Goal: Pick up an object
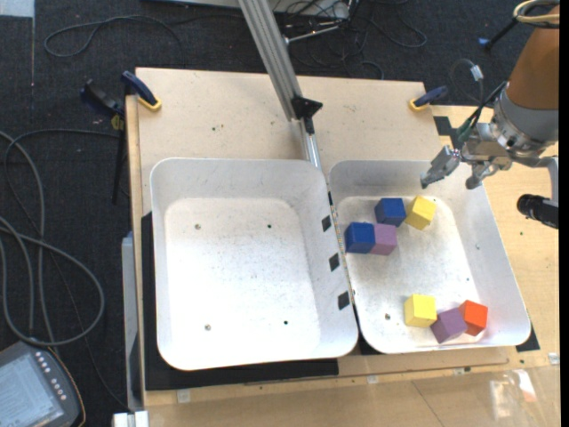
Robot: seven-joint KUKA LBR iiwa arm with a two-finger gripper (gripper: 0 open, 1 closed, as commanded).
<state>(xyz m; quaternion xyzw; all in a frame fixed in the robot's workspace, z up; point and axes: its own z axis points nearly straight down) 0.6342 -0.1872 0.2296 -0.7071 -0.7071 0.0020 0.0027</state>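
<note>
The right bin holds several small blocks. A blue block and a yellow block sit side by side near its back. Just in front of them lie another blue block and a purple block, touching. At the front right, a yellow block, a purple block and an orange block cluster together. My gripper hangs above the bin's back right corner, open, its two dark fingers spread with nothing between them.
The left bin lies beside the right one, speckled with dirt. A slanted metal pole crosses above the back of the bench. Blue-and-yellow clamps grip the board's back corners. Cables lie on the floor around.
</note>
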